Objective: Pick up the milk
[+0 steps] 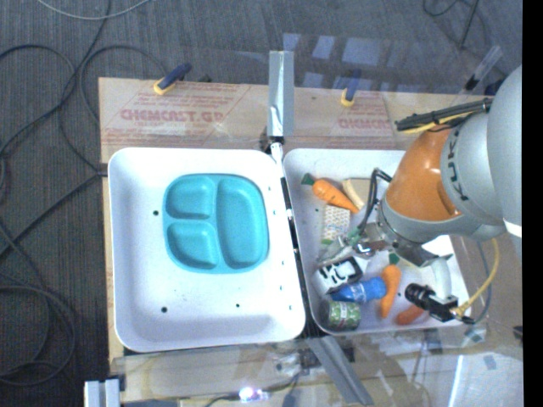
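Observation:
The milk (339, 271) is a small white carton with black markings, lying in the right bin (299, 227) near its left wall. My gripper (355, 246) hangs low in that bin, just above and slightly right of the carton, under the orange wrist band. The view does not let me judge whether it touches the carton.
Around the milk lie a blue bottle (361, 292), a green can (344, 314), two orange carrots (390, 285) (333, 193) and a patterned packet (337, 220). A further orange item (410, 315) rests near the front. The left bin (136, 312) holds a blue divided plate (216, 221).

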Robot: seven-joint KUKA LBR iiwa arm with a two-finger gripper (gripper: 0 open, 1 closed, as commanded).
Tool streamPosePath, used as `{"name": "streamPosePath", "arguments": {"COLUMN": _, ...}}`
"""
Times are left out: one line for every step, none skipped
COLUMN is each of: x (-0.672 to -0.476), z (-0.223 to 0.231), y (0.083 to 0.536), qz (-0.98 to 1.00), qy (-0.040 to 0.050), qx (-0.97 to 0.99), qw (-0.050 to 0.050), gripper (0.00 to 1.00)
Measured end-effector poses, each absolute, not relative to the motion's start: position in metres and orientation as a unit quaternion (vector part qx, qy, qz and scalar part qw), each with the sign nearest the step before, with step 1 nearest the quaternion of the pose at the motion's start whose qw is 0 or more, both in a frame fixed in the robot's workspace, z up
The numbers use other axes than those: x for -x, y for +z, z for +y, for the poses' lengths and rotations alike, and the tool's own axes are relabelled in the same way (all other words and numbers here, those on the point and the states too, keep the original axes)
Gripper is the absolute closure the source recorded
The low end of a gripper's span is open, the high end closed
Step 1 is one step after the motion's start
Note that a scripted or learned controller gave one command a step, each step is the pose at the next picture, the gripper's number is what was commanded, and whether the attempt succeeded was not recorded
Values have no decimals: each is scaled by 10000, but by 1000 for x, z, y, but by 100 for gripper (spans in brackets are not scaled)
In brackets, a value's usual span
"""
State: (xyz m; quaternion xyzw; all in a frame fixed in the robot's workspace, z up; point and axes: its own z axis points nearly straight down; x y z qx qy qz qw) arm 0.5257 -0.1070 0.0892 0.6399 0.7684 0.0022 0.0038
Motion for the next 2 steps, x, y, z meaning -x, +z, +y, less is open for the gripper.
{"name": "streamPosePath", "arguments": {"x": -527, "z": -107, "y": 99, "qz": 7683, "qy": 24, "qx": -6400, "qw": 53, "gripper": 100}}
{"name": "streamPosePath", "arguments": {"x": -527, "z": -107, "y": 99, "qz": 7683, "qy": 24, "qx": -6401, "qw": 54, "gripper": 0}}
